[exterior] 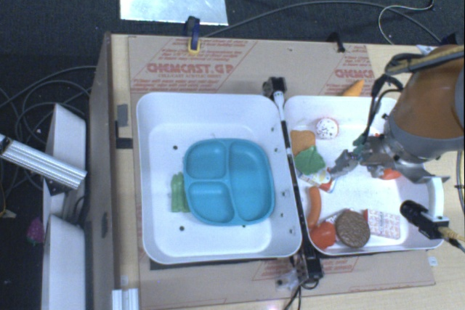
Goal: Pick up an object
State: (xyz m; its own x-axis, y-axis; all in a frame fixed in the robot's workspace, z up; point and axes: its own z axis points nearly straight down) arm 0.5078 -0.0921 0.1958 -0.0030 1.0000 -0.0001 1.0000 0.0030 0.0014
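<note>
You've got two bins on the table: left bin w/ blue divided plate, right bin w/ the toy food. Tool sits low over right bin, near the green piece. Can't tell its state. Nothing visibly held, so pick isn't done.

The robot arm shows a broad, rounded orange-brown band above the wrist, its surface glossy under the light. Below the band sits a grey metallic wrist section with a paler grey collar. A black cable loops along the arm's side near the band. The hand is a slim assembly of dull grey metal, narrowing to thin fingers with dark joints. Fine detail such as screws or markings is too blurred to make out.
</note>
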